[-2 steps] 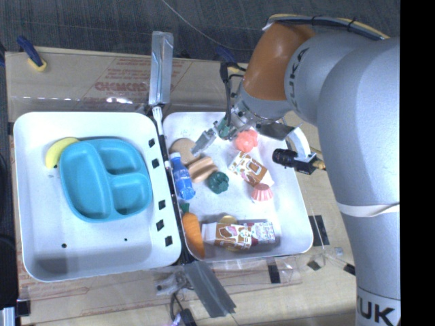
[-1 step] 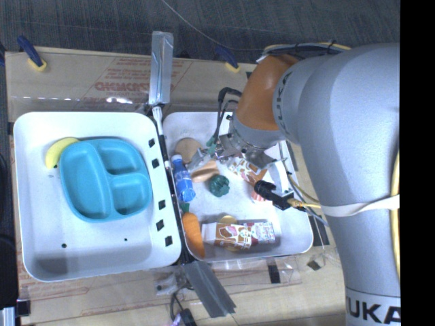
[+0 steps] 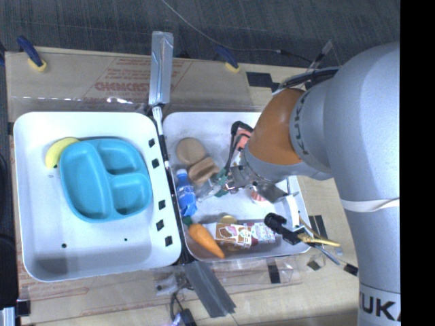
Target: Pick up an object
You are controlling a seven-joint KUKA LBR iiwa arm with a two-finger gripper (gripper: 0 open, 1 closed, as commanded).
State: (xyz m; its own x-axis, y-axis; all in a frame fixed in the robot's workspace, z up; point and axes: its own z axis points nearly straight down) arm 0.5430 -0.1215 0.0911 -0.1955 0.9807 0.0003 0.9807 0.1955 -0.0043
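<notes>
Where the arm stands: I see the grey arm [image 3: 360, 134] reaching in from the right of the frame, its orange band over the right bin [image 3: 211, 122]. The wrist bends down, so the claw [image 3: 225, 180] sits low in the middle of that bin.
Claw state: I cannot tell whether it is spread or pressed together. Its tip sits in glare and clutter, and nothing is plainly pinched.
Object to pick: none is lifted. The nearest candidates are a brown block [image 3: 202, 169] just left of the claw and a blue bottle [image 3: 185, 197] to its lower left, against the bin's left wall.
Other contents, right bin: a round tan piece [image 3: 189, 147] lies above the block. A carrot [image 3: 205, 242] and a brown packet [image 3: 245, 234] lie along the lower edge, and a red-and-white item [image 3: 257, 195] sits just right of the claw.
Left bin [image 3: 41, 202]: it holds a blue divided tray [image 3: 102, 178] with a banana [image 3: 58, 151] tucked at its upper-left edge, well apart from the claw.
Bench [image 3: 81, 73]: it carries both bins side by side, so one arm can serve either.
Judgement: I read this as the grasp attempt itself. The crowding near the left wall probably leaves little room for a clean grip, so a miss or a double catch is the risk.
</notes>
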